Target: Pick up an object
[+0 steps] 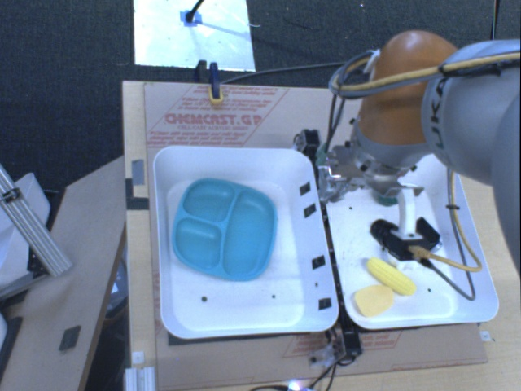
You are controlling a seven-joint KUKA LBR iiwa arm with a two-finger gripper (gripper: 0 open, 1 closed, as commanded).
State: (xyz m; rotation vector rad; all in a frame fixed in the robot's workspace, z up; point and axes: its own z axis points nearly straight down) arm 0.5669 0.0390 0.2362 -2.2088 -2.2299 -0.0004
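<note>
**A:** How many things are lying in the bins?

**B:** I'm counting three: one blue plate, one corn cob and one flat yellow disc. The two white bins are sitting side by side on the bench.

**A:** What is sitting where?

**B:** The left bin is holding the plate alone, which is lying flat near the middle with its three compartments facing up. The right bin is holding the corn cob and the disc, both lying toward the near edge. The disc is lying just beside the cob's near end, though I'm not managing to tell whether they are touching.

**A:** And the arm?

**B:** It's reaching in from the right and hanging over the far part of the right bin. The gripper is hanging close to the wall between the two bins, apart from the cob and the disc.

**A:** Is it clenching anything?

**B:** I'm not able to tell whether it is clenched or released, because the wrist is hiding it from above
</note>
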